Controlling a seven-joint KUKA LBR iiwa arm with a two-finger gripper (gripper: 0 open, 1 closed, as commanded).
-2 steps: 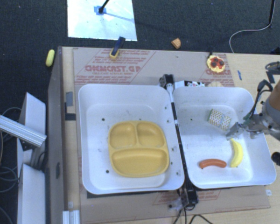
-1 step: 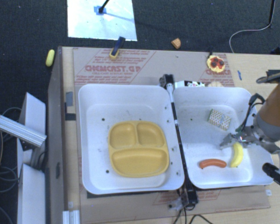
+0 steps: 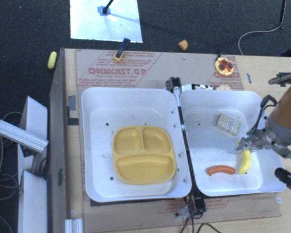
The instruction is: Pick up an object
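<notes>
Nothing lifted yet. Small yellow toy banana (image 3: 244,162) lying in the white bin (image 3: 203,130) at lower right, beside a little orange sausage (image 3: 221,170). Claw (image 3: 249,143) just above the banana; grip unclear.

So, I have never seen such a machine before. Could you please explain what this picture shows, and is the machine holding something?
One camera looks down at a slant on a bench. The grey shape at the right is a robot arm; its gripper hangs low in the right white bin, just above a yellow banana. I cannot tell whether it holds anything. That bin also has an orange sausage and a small patterned block. The left white bin holds a yellow divided plate.
</notes>
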